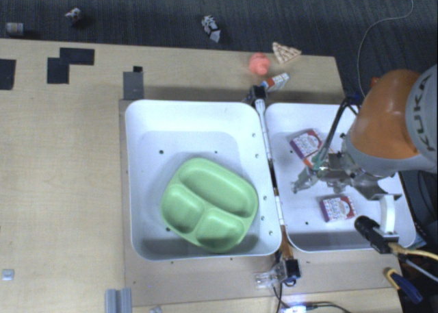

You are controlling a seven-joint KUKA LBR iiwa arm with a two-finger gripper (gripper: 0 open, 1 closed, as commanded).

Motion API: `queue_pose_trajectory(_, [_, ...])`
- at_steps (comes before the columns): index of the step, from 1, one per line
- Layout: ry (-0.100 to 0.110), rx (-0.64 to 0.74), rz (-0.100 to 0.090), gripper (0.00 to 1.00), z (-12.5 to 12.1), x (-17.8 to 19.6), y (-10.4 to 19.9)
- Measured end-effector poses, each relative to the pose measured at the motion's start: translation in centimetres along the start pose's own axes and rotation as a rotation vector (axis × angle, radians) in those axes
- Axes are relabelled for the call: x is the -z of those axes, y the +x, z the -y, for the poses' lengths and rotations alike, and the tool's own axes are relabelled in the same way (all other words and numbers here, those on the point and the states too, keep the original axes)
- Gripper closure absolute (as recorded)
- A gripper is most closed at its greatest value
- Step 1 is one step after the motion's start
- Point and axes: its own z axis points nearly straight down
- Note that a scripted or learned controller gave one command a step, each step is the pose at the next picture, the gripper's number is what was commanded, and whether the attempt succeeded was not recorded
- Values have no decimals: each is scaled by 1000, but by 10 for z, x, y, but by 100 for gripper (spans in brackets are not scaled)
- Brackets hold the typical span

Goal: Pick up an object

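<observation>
While the hand (316, 171) hangs low in the right bin (294, 233), its fingers look spread and hold nothing. One small packet (306, 143) sits behind it, another (337, 207) in front. It could close between them and miss both.

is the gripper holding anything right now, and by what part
Nothing is held: the gripper hangs open over the right bin, between two small packets, with nothing between its jaws.

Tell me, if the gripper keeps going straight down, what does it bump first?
Probably the bare floor of the right bin, between the two packets. The gripper hangs there; its height is unclear.
</observation>
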Motion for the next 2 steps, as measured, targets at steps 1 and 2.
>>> queue_pose_trajectory(1, [-3,0,2,0,4,-83,-51])
queue_pose_trajectory(2, [-17,-5,14,0,3,-94,-43])
